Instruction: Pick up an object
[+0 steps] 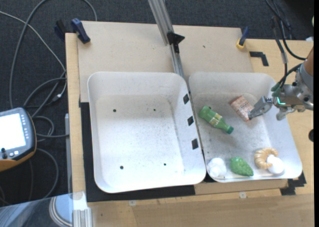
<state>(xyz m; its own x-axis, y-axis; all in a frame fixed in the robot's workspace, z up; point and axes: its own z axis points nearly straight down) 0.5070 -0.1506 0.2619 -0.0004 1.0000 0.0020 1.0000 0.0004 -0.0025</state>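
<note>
Dark carpet is lying all around a wooden bench (124, 47), and two white bins are sitting side by side on it. Near the upper right of the right bin (219, 79), a small reddish-brown packet (241, 105) is lying on the floor of the bin. The gripper (271, 107) is hanging just beside it on the right, with one grey finger touching its edge. I cannot tell how the jaws are standing. A green bottle (216, 119) is lying tilted a bit to the left of the packet. Along the bottom wall of this bin, a white ball (217, 167), a green lumpy thing (241, 167) and a tan and white toy (268, 160) are lying in a row. The left bin (99, 86) is sitting left of the middle.
</note>
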